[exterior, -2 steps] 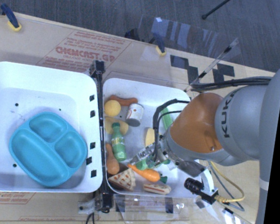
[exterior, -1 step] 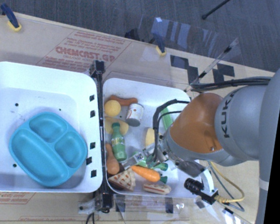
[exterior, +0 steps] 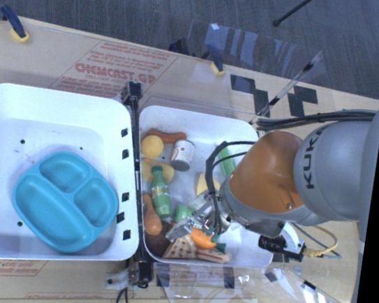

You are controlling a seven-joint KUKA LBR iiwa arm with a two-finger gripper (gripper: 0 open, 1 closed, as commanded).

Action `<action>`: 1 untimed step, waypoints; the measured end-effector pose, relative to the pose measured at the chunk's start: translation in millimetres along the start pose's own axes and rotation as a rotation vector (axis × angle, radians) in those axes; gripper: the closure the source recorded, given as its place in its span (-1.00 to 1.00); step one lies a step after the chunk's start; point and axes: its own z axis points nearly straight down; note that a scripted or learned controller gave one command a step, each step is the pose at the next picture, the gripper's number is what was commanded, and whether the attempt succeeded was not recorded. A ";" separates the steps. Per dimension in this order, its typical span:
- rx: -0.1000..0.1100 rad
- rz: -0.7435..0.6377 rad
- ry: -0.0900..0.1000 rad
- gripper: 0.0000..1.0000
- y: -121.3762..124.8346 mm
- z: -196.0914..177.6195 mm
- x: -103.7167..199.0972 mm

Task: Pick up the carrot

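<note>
The carrot (exterior: 203, 240), small and orange with a green tip, lies at the front of the right bin (exterior: 201, 122) on top of a tan bread slice (exterior: 188, 252). My gripper (exterior: 197, 227) is low in that bin, right above and touching the carrot's left end. Its metal parts partly cover the carrot. The grey wrist with its orange band (exterior: 265, 174) hangs over the right half of the bin and hides what lies beneath.
The right bin also holds a yellow lemon (exterior: 152, 147), a small can (exterior: 182, 155), a green bottle (exterior: 160, 194), a brown sausage-like piece (exterior: 152, 224) and green bits (exterior: 183, 214), all crowded left of the gripper. A blue divided plate (exterior: 66, 199) lies in the left bin (exterior: 11, 114).
</note>
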 end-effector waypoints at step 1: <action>0.001 -0.012 0.002 1.00 1.5 -10.3 -0.5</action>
